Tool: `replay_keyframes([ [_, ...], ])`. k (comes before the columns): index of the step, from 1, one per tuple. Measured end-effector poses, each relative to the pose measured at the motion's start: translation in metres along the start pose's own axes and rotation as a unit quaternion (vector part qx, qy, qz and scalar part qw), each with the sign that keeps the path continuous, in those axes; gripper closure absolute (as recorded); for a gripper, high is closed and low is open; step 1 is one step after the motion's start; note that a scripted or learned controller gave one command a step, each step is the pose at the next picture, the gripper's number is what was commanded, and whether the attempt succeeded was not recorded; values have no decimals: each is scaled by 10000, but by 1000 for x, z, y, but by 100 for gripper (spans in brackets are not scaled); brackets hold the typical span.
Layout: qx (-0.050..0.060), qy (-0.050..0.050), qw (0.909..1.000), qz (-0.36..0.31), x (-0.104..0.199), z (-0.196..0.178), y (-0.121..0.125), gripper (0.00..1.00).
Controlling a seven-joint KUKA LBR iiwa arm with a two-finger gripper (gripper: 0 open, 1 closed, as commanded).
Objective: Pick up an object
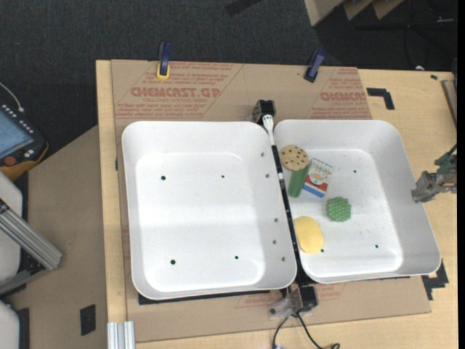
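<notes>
My gripper is hanging at the right edge of the view, just outside the right rim of the right bin, about level with the middle of that rim. Whether it is spread or pressed together I cannot tell; it is showing as a small grey shape, too blurred to read. Nothing is showing in its grasp.

The things I could be picking are all sitting in the right bin, gathered along its left side, well apart from my gripper. A round tan disc with dark dots is lying nearest the far left corner of that bin. A green cylinder is lying just below the disc, touching it or nearly so, its length running toward the near edge. Just to the right of the cylinder a small white box with red and blue markings is resting, tilted. Nearer the middle of the bin a green bumpy ball is sitting just beside the box. A yellow oval lump is lying near the left rim, toward the near left corner.

The left bin is sitting rim to rim with the right one on the brown board.
</notes>
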State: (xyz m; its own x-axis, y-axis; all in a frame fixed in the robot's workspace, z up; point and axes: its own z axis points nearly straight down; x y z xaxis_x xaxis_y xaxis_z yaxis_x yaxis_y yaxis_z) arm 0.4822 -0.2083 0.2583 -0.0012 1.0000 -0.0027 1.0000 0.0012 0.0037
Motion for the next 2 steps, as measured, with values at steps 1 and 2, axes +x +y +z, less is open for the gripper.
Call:
replay_keyframes([
  [1, 28, 38, 10000, -37, 86, 5, -2, 100],
  [2, 3, 26, 10000, -40, 158, -11, -2, 100],
])
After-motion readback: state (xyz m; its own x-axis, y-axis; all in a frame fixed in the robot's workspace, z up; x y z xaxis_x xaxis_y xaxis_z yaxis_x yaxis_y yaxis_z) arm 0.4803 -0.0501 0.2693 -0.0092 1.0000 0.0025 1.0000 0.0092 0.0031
